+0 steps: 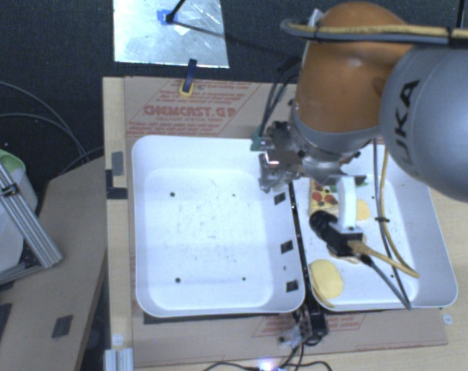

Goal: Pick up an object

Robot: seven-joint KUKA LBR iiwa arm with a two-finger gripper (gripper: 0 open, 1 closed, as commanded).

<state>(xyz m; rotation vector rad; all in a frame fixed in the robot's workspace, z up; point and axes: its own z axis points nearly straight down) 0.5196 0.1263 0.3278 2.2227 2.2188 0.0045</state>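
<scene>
My gripper (305, 175) hangs low over the left part of the right bin (427, 238), close to the wall shared by the two bins. The big orange and grey wrist above covers most of it. Just under and right of it lies a pale object with red spots (322, 199), partly covered by the robot. A small yellow piece (363, 209) lies a little farther right. A round yellow object (326, 278) rests near the bin's front left corner. Whether anything is held is hidden.
The left bin (152, 168) shows a few small dark specks on its floor. Both bins sit on a cardboard sheet (187, 108). A shiny metal plate (170, 22) lies behind the bench, and a metal frame (17, 215) stands at the left.
</scene>
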